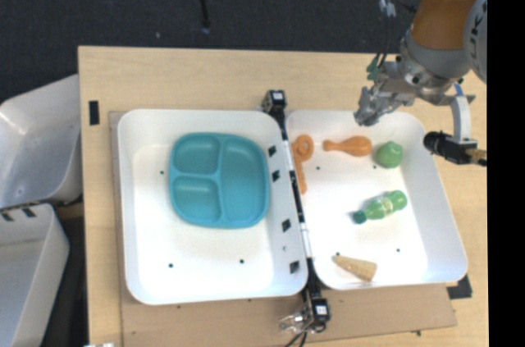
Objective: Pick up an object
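The right bin [426, 239] holds several small items: an orange drumstick-shaped toy [348, 145], a green round toy [389, 154], a green bottle [381, 207], an orange curled piece [302, 149] by the divider, and a tan wedge [355, 267] near the front. My gripper [367, 112] hangs above the bin's back edge, just behind and right of the drumstick toy. Nothing shows between its fingers, and whether they are apart is unclear from this angle.
The left bin [148, 255] carries a teal sectioned plate [219, 180]. Black clips line the divider [289, 198] between the bins. A black fitting [447, 145] sticks out by the right bin's far right rim. Bare white floor lies in the right bin's middle.
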{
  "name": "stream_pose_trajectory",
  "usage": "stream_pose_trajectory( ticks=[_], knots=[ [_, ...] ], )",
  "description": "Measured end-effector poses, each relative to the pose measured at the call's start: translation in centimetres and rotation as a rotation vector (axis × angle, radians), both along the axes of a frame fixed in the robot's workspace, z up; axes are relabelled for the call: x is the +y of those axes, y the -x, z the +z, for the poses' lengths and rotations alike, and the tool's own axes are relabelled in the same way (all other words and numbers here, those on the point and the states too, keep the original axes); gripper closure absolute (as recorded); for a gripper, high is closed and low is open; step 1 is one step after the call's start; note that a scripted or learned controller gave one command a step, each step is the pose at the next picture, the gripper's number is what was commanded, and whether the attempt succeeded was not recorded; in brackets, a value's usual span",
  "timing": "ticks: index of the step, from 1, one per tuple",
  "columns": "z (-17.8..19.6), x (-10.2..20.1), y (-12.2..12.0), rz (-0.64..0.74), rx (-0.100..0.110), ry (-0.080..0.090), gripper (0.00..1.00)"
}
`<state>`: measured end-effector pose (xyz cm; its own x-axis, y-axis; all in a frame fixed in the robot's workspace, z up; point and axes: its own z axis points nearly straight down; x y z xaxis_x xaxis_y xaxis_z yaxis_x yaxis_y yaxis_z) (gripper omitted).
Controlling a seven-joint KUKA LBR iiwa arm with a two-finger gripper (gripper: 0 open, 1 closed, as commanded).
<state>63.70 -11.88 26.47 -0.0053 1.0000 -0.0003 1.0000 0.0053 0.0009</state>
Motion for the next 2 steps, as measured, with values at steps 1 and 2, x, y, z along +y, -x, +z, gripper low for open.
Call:
stream_pose_trajectory(
  ticks=[1, 2],
  knots=[
    [0.4, 5.8, -0.6, 0.001, -0.002, 0.0, 1.0],
    [-1.0, 10.3, -1.3, -0.001, 0.002, 0.0, 1.0]
  ],
)
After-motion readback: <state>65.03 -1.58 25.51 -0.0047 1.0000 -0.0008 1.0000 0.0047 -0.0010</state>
